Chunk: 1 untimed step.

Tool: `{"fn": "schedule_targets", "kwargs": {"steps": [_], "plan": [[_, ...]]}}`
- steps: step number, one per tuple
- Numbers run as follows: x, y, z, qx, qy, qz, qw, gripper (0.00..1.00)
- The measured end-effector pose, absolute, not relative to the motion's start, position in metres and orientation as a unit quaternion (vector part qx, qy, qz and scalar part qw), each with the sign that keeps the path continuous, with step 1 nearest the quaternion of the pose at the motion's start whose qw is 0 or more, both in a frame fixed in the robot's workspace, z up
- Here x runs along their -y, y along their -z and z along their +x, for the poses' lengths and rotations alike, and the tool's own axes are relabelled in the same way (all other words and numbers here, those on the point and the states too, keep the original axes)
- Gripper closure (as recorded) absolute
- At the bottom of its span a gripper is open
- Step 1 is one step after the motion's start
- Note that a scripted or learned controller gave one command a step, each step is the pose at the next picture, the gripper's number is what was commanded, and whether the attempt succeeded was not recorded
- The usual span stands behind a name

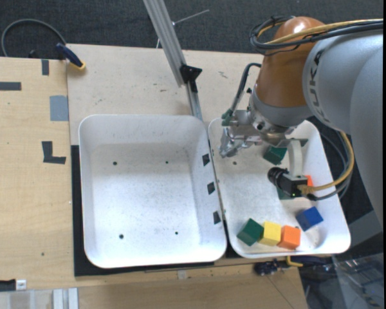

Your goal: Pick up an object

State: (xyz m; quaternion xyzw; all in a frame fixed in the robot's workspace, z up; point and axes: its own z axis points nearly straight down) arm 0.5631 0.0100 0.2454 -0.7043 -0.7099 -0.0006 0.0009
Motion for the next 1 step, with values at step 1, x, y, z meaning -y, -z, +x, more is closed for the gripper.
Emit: {"fn": "schedule_targets", "kwargs": {"steps": [1], "plan": [[-0.0686, -0.2377, 0.5672, 0.710, -0.0005, -0.705, 0.001, 1.00]]}}
